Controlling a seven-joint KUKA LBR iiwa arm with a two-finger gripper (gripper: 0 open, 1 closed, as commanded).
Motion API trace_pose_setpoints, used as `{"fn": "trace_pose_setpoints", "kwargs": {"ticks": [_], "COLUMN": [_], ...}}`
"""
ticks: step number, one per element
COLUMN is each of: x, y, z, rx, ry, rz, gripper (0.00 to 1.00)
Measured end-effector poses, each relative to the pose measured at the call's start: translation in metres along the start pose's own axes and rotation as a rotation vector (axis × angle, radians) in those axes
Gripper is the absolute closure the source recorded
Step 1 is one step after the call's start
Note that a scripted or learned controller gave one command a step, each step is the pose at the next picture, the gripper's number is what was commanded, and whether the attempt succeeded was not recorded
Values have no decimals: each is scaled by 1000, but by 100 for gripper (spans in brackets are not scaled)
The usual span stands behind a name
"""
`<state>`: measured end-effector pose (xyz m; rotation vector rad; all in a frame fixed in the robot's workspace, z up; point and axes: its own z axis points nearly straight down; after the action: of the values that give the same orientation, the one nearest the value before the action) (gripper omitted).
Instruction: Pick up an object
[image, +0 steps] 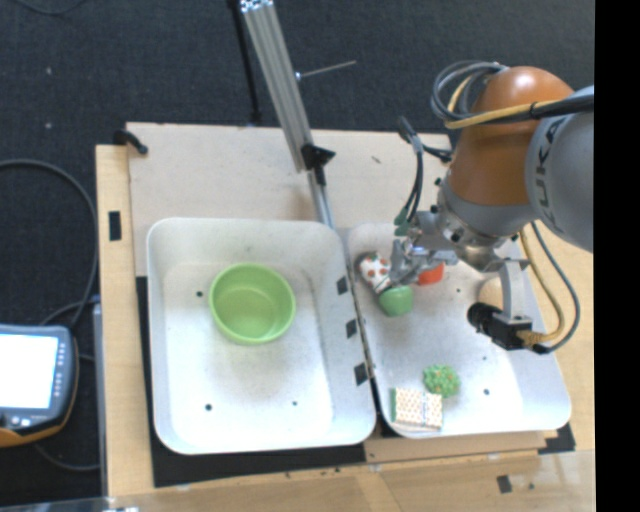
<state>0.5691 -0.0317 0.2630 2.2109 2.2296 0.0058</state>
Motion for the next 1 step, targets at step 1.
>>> {"fn": "trace_pose_setpoints", "kwargs": {"ticks": [1], "x": [55], "y": [6], "z": [13], "rx": [6], "ry": [0], "rz": [1], "gripper": [100]}}
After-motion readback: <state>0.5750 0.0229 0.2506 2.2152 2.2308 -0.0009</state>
